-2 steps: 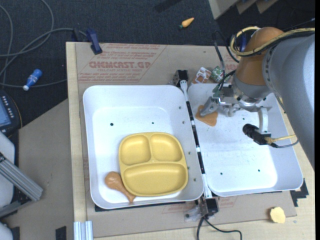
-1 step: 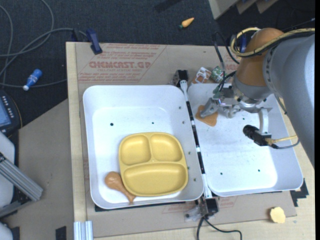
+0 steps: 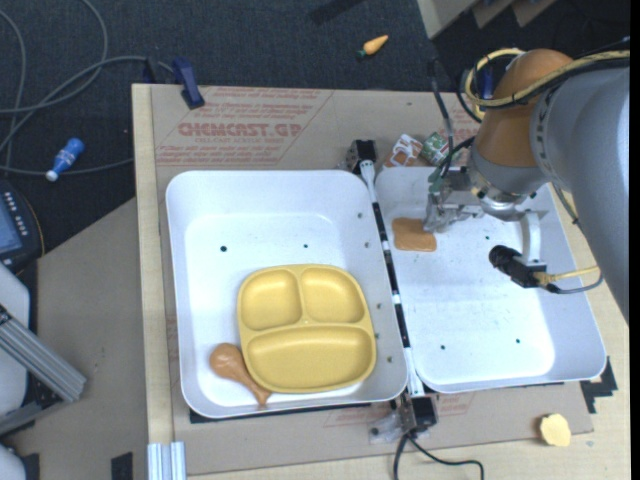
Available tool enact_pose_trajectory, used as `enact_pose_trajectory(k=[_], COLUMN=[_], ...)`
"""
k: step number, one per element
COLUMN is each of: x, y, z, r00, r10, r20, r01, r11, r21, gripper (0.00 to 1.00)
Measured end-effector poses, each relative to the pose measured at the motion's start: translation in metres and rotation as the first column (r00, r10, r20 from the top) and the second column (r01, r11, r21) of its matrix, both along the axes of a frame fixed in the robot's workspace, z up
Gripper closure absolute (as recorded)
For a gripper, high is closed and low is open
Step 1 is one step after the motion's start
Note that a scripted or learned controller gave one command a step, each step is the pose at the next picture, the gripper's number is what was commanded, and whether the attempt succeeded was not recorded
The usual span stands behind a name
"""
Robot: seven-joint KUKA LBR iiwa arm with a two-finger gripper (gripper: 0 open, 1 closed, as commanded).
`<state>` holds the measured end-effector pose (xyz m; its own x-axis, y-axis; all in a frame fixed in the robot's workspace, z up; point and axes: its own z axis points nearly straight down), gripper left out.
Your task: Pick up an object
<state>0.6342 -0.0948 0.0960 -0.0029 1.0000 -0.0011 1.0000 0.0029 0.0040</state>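
Gripper [image 3: 438, 215] low over right bin [image 3: 500, 353], near its upper-left corner, right above tan slab [image 3: 414, 236]. Fingers: cannot tell if apart or together. Slab flat on bin floor beside divider. Left bin [image 3: 200, 218]: yellow tray [image 3: 304, 328], orange drumstick [image 3: 238, 368] touching its lower-left edge.

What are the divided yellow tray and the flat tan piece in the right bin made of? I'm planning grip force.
The divided yellow tray looks like moulded plastic: smooth, with soft highlights and rounded compartment walls. The flat tan piece looks matte and thin, perhaps toy food of plastic or foam; the view leaves that open.
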Motion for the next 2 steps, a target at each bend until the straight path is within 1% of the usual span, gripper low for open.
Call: enact_pose_trajectory(k=[1, 2], x=[-0.054, -0.071], y=[0.0, -0.077], z=[-0.012, 0.115], r00=[1.0, 1.0], r10=[-0.005, -0.01], r20=[-0.012, 0.01], r01=[0.005, 0.011], r11=[1.0, 1.0], r21=[0.003, -0.007], gripper=[1.0, 1.0])
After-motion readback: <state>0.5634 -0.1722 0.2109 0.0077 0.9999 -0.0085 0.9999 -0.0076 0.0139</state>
